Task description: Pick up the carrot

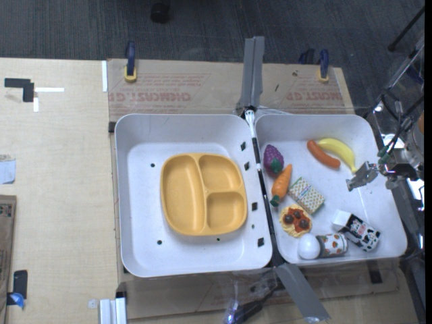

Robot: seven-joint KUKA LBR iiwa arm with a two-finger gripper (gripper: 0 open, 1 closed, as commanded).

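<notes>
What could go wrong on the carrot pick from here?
1. Crowding: the carrot lies beside the purple grapes, with a patterned block and pizza slice nearby. Fingers may bump or grab a neighbour.
2. It sits close to the right bin's left wall, leaving little room for a finger on that side.
3. The gripper must cross past the banana and sausage.

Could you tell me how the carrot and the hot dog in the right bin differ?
The carrot is orange with a green tip; the hot dog is red-orange all over. The carrot lies near the bin's left wall beside the grapes; the hot dog lies against the banana. Both are slim and lie flat.
</notes>
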